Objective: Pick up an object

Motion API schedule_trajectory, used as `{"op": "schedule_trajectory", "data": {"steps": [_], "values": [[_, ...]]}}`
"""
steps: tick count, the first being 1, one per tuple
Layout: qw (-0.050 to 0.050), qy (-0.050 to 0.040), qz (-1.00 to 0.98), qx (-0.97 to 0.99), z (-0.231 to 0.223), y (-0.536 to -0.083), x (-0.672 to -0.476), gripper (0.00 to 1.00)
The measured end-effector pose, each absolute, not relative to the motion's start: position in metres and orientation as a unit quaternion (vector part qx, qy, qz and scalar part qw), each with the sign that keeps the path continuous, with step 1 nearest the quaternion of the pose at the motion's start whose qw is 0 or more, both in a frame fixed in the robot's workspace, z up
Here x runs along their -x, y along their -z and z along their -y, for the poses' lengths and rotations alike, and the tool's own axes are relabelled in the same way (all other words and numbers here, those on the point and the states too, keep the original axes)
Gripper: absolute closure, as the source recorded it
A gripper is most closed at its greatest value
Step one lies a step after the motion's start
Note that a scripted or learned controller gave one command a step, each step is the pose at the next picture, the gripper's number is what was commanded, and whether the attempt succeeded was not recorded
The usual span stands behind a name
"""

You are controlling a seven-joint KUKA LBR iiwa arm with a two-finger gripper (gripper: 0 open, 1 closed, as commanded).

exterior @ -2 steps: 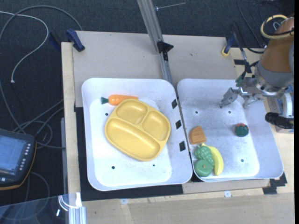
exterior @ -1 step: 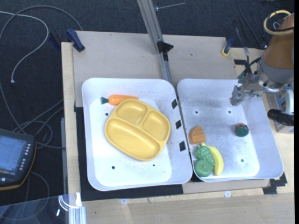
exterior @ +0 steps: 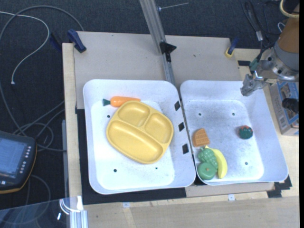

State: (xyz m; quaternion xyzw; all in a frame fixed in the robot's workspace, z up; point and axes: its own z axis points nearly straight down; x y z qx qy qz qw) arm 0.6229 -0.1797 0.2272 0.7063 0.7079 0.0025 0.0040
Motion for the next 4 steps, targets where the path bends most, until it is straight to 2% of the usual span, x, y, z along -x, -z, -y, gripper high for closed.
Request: {"op": "schedule_trajectory", "data": {"steps": [1, 2, 4], "values": [[0.003, -0.0019, -0.708, -0.706, 0.18, -0.272, -0.624, 1.0], [-0.002, -0.0004, -0.71, -0.705, 0.115, -0.266, -0.625, 1.0], [-0.002, -0.0006, -0.71, -0.705, 0.006, -0.255, -0.63, 1.0]]}}
